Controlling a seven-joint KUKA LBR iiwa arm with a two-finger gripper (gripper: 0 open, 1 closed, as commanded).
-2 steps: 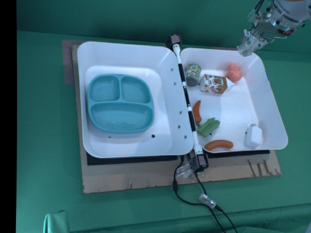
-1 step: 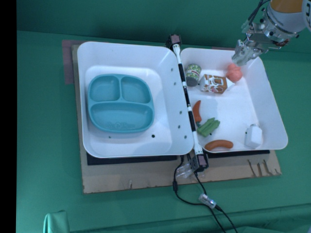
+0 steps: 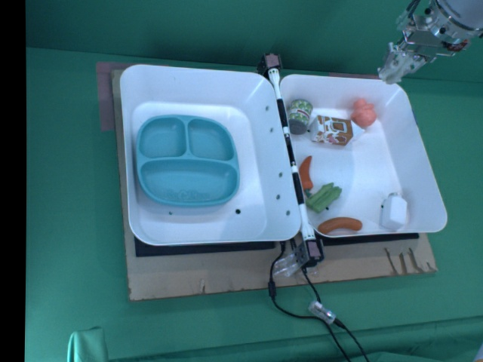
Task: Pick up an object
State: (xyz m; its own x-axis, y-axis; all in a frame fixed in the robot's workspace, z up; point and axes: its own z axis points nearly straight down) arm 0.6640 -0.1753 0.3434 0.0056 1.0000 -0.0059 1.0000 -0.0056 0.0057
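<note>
Metal claw point(image 3: 395, 68) above bin corner point(image 3: 398, 89).

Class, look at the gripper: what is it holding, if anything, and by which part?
Nothing: the two-finger gripper hangs above the right white bin's far corner.

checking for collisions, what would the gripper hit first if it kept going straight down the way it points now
Probably the far right rim of the right bin. The gripper hangs just above that corner, pointing down and slightly left. The orange toy sits further in, but depth is unclear.
</note>
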